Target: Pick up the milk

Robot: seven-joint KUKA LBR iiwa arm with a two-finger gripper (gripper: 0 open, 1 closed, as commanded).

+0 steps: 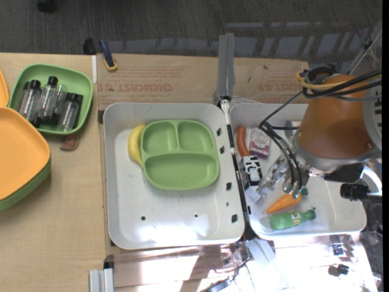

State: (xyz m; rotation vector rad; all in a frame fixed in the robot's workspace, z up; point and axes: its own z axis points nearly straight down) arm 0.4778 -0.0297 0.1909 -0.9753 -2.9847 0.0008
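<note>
Orange-banded and grey, the arm (334, 126) rises closest to the lens, with black and yellow cables looped about it. Its end effector (281, 178) hangs low over the right bin (340, 224). Cables and glare hide its tips, so I cannot tell whether it is spread or pressed together, and nothing can be seen gripped in it.

Beneath everything, the pale wooden bench (73, 224) spreads to the left of the end effector. A sheet of brown cardboard (182, 81) lies on the bench beyond the end effector, and dark carpet (182, 11) covers the floor farther back. The left bin (170, 224) sits left of the end effector, and a green divided plate (179, 154) lies inside it. Far left of the end effector are a stack of orange plates (18, 157) and a green tray (51, 99) of dark-capped vials.

The milk (252, 170), a small black-and-white carton, lies in the right bin just left of the end effector, apart from it and close to the bin's left wall. Its long axis runs roughly front to back, along that wall. It is too small to tell which end is its top.

A green bottle (292, 219) lies in front of the end effector, and a carrot (282, 202) lies between the two. A pink-labelled packet (260, 142) and a reddish sausage (242, 140) lie behind and to the left of the end effector.
</note>
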